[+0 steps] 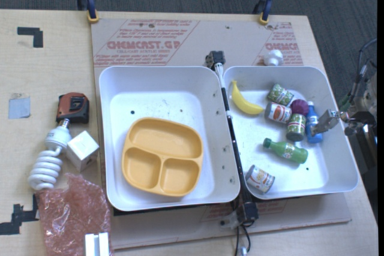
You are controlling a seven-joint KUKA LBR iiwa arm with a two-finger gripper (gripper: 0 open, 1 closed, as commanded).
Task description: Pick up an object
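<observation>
1. Far left on the desk (48, 27): a tape measure (72, 108), a spiral light bulb (49, 159), a small white cube (83, 147) right beside the bulb, and a crinkly pink plastic bag (69, 213) below them.
2. The left bin (114, 87) has a yellow divided tray (161, 156) lying flat in it.
3. The right bin (336, 171) is where the pickable stuff is: a banana (243, 102) up top near the divider, and a can (260, 178) lying on its side at the bottom.
4. A green bottle (285, 151) lies tilted mid-bin, with a cluster above it of small cans (281, 95), something purple (299, 108) and a blue bottle (312, 127).
5. The tool (329, 120) sits at the bin's right wall, just beside the blue bottle and basically touching it. Can't tell how wide it's set, or whether it's got anything.
</observation>
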